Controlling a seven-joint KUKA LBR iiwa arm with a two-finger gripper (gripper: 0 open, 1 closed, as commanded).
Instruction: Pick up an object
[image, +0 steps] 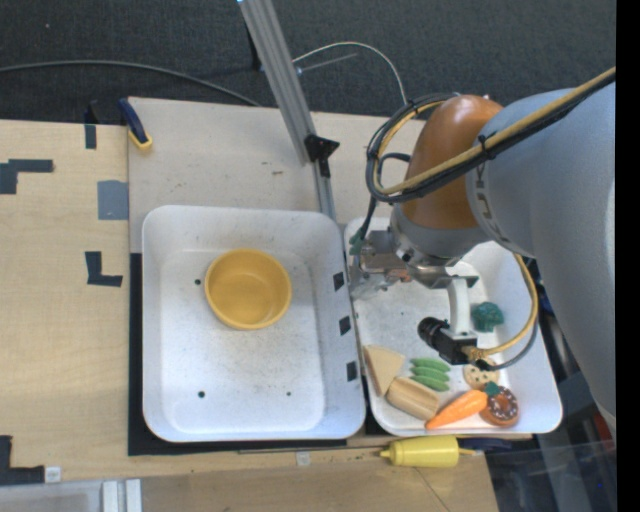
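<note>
In the right bin (535, 405) lie several toy foods along the front: a tan wedge (381, 364), a green pea pod (431, 373), a bread roll (412, 398), an orange carrot (457, 408), a brown doughnut (501, 405) and a small cookie (476, 377). A teal piece (487, 316) rests near the right wall. My gripper (366, 270) hangs low over the right bin's back left corner, close to the wall between the bins. It is apart from the toy foods, and I see nothing held in it. The arm's body hides the back of that bin.
The left bin (170, 400) holds a yellow bowl (248, 288) near its middle. A yellow bottle (425, 453) lies on the bench just outside the right bin's front wall. A grey pole (290, 95) slants down behind the bins. A black part on a cable (442, 338) hangs under the arm.
</note>
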